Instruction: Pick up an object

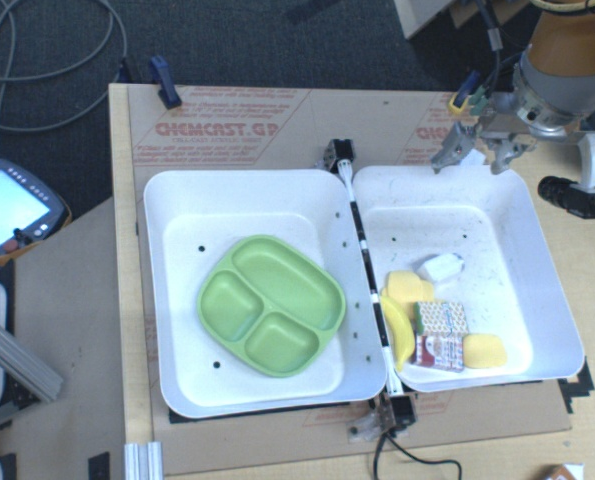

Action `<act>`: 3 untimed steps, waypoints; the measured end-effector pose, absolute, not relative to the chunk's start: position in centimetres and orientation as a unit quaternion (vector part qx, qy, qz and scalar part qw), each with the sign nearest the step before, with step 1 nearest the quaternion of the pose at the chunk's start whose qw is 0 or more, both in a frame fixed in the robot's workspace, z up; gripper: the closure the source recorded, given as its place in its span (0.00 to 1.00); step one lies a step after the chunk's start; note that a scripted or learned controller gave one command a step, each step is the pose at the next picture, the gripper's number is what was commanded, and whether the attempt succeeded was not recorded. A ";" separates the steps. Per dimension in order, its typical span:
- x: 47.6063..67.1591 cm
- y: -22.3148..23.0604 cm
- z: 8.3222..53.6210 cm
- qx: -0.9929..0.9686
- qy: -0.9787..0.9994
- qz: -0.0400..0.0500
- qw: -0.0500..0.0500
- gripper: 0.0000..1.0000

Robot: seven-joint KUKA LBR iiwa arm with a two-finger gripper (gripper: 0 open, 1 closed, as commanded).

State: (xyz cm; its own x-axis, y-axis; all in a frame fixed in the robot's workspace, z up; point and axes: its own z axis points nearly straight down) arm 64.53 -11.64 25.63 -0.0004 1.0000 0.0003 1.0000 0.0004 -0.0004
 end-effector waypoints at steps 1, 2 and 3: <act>60.1 -17.7 24.9 -0.707 -0.707 0.001 0.000 0.00; 50.9 -13.4 14.6 -0.707 -0.707 0.000 0.001 0.00; 53.6 -9.6 8.6 -0.707 -0.707 -0.001 0.000 0.00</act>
